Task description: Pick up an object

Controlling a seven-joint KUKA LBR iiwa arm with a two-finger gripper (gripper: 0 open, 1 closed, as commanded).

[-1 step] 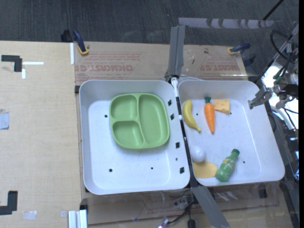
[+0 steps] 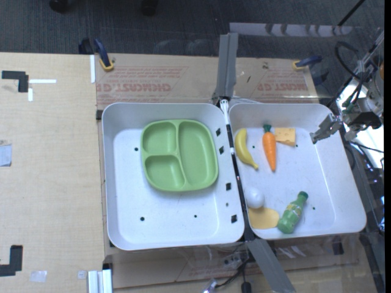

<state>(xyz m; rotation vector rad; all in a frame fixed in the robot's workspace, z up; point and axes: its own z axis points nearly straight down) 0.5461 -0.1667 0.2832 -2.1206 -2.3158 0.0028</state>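
Left bin (image 2: 122,224): you have one green divided plate (image 2: 179,155) lying flat toward the back of it, three compartments, nothing in any of them.
Right bin (image 2: 333,188): you have six items in it, all on the half nearer the left bin.
Banana (image 2: 245,148): lies lengthwise just beside the dividing wall.
Carrot (image 2: 269,148): lies just beside the banana on its right, green top pointing to the back wall.
Cheese wedge (image 2: 285,137): touches the carrot's upper end, on its right.
White ball (image 2: 254,196): sits near the front, by the dividing wall.
Yellow disc (image 2: 263,218): lies flat, just in front of the ball, its right edge under the bottle.
Green bottle (image 2: 292,212): lies on its side at a tilt, cap pointing to the back right.
Pincer (image 2: 321,132): you see it at the right bin's far right rim, well apart from every item; nothing is between its fingers, and you cannot tell how wide they stand.
Worktop (image 2: 49,182): carries both bins side by side.
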